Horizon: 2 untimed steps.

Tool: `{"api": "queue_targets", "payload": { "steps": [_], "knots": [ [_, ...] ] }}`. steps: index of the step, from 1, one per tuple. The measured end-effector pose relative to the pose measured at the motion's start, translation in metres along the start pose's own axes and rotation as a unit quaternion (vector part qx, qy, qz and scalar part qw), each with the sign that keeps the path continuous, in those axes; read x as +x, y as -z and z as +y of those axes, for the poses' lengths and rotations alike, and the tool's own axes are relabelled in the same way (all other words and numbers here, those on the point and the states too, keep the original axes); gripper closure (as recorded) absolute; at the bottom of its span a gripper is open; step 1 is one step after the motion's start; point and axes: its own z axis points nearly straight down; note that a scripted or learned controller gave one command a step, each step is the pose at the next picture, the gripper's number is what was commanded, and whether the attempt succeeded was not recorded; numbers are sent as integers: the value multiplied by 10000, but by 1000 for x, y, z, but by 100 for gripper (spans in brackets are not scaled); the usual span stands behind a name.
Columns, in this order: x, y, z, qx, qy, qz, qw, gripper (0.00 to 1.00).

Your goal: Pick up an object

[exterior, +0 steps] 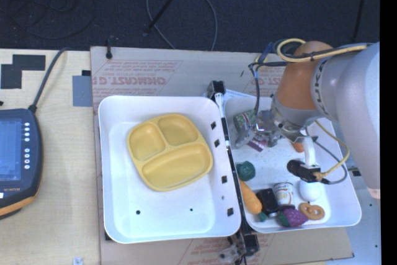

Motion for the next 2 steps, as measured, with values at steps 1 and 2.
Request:
{"api": "queue_targets", "payload": {
  "steps": [1, 2],
  "knots": [
    [-20, 0, 27, -15, 12, -3, 10000, 0],
    [-20, 9, 25, 3, 14, 5, 10000, 100]
  ]
}}
